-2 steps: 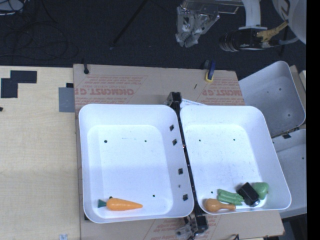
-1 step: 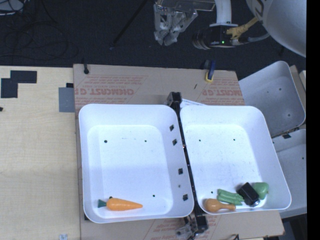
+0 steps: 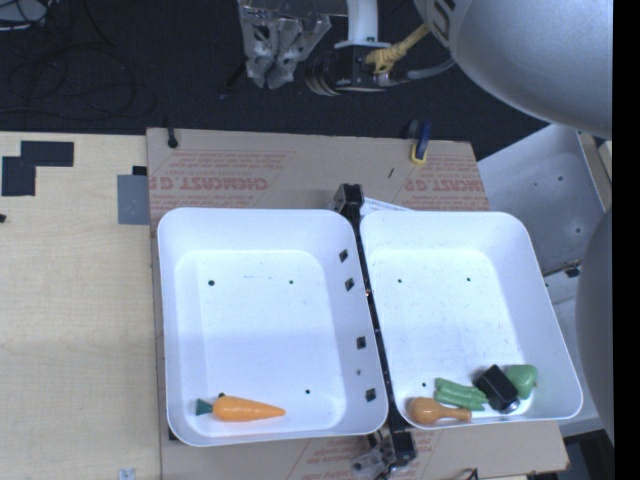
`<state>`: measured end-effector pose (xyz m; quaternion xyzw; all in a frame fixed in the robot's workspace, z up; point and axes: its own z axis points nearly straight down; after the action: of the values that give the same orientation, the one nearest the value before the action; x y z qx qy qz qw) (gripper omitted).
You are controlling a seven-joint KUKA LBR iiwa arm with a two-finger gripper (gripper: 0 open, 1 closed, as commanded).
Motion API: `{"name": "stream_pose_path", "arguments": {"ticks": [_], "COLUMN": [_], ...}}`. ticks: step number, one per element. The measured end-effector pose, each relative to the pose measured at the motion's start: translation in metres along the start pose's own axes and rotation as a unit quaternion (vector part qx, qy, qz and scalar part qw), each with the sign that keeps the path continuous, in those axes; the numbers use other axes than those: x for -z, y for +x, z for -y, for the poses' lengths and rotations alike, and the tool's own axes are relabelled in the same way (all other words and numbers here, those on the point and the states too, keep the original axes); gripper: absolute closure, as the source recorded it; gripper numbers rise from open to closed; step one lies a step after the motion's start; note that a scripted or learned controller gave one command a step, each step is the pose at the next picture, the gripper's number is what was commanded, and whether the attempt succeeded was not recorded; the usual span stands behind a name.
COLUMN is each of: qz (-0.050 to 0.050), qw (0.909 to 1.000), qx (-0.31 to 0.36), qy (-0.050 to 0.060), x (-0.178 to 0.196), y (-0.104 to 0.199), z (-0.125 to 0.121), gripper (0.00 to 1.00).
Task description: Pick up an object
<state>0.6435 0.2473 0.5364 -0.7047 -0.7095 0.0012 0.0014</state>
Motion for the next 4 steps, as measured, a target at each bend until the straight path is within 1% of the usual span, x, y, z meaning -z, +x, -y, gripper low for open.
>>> {"name": "stream_pose_path", "arguments": {"ticks": [1,2,3,4], "qz": [0.003,0.002,-0.001,-0.002], "qw": [1.0,1.0,1.0,1.0], "qx": [-0.004,-0.007,-0.002,0.002], "qy": [0.005,0.005,-0.008,-0.003], "x": [-0.093,-0.189,-0.048,0.004], "y": [-0.028,-0.133,-0.109,-0.004], "z": [0.0,0.001,0.0,0.001], "gripper": [1.0,1.0,1.0,1.0]}}
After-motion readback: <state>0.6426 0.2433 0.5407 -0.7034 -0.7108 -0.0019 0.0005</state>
